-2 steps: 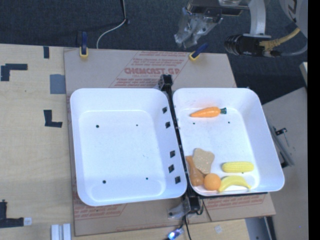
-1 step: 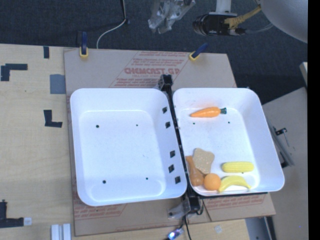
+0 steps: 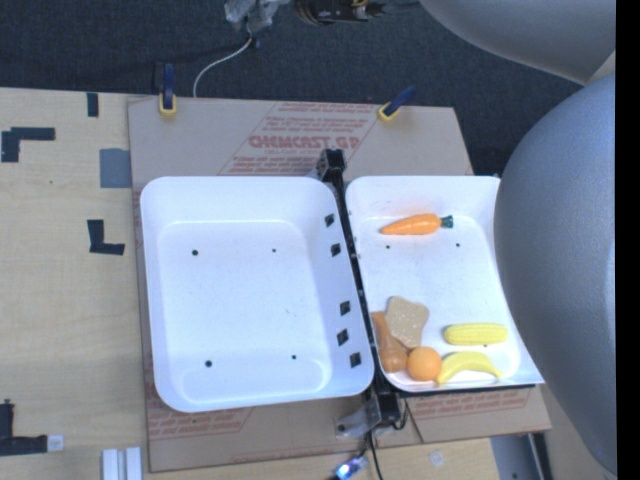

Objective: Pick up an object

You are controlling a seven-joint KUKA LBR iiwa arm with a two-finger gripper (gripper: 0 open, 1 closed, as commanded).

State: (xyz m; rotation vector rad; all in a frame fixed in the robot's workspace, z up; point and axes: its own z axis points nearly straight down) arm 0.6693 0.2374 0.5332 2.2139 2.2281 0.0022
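The objects to choose from all lay in the right bin (image 3: 470,190). A toy carrot (image 3: 411,225) rested alone toward the far side, well apart from the rest. In the near part sat a cluster: a slice of bread (image 3: 407,319) leaning over a brown sausage-like piece (image 3: 388,346), an orange ball (image 3: 424,364) touching them, a banana (image 3: 468,368) just beside the ball, and a corn cob (image 3: 474,334) just beyond the banana. The left bin (image 3: 160,268) stood alongside, touching the right one.

The gripper (image 3: 258,3) hung at the far edge of the scene, high above the bench; whether it was open or closed could not be told. By this, the pick had not begun. The next move likely called for travelling over the right bin and descending, the isolated carrot being the easiest target.
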